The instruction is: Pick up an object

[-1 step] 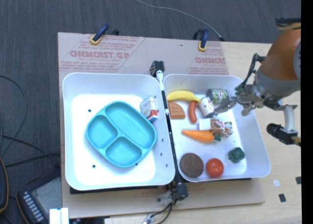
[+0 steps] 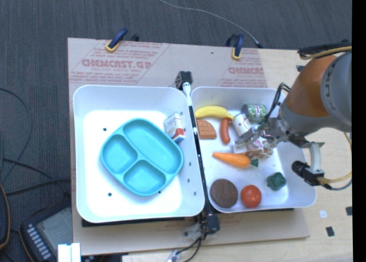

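Note:
My gripper [image 2: 253, 139] is low in the right bin [image 2: 297, 198], just above the orange carrot [image 2: 233, 159] and beside a small white bottle [image 2: 240, 123]. A small colourful packet [image 2: 261, 151] lies right under the gripper head; I cannot make out whether it is held. Around it lie a yellow banana [image 2: 213, 112], a brown waffle [image 2: 206, 130], a red sausage [image 2: 225, 131], a green-labelled can [image 2: 255, 111], a brown patty [image 2: 224, 192], a red tomato [image 2: 250, 196] and a dark green piece [image 2: 276, 181].
The left bin [image 2: 86, 141] holds a blue three-part plate [image 2: 142, 156] and a small carton [image 2: 174, 126] by the dividing wall. Two clamps [image 2: 117, 39] [image 2: 237, 46] grip the board's far edge. The grey and orange arm [image 2: 317, 95] covers the right bin's right side.

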Controlling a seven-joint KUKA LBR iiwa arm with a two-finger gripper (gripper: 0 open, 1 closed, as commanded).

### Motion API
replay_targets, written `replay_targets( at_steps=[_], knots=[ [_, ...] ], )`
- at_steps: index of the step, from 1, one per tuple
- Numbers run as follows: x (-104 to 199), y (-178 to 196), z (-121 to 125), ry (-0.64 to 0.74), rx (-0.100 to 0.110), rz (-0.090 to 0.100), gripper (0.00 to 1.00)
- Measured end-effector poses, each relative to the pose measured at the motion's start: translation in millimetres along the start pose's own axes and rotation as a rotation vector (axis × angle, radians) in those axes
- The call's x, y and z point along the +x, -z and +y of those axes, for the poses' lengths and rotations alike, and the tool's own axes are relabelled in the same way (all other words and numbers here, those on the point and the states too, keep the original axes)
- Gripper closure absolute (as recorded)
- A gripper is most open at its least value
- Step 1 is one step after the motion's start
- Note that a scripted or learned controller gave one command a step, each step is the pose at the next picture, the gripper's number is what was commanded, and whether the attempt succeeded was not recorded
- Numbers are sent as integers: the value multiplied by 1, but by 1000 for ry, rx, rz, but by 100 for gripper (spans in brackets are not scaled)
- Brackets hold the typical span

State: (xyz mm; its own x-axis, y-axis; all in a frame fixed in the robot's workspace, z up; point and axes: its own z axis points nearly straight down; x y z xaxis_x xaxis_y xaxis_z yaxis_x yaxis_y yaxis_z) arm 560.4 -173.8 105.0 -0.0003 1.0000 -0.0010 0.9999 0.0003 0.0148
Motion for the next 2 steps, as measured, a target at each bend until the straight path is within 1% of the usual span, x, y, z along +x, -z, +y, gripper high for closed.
replay_targets(
  at_steps=[1,2],
  knots=[
    [0,12,2,0,-6,-1,100],
    [45,88,3,1,14,1,100]
  ],
)
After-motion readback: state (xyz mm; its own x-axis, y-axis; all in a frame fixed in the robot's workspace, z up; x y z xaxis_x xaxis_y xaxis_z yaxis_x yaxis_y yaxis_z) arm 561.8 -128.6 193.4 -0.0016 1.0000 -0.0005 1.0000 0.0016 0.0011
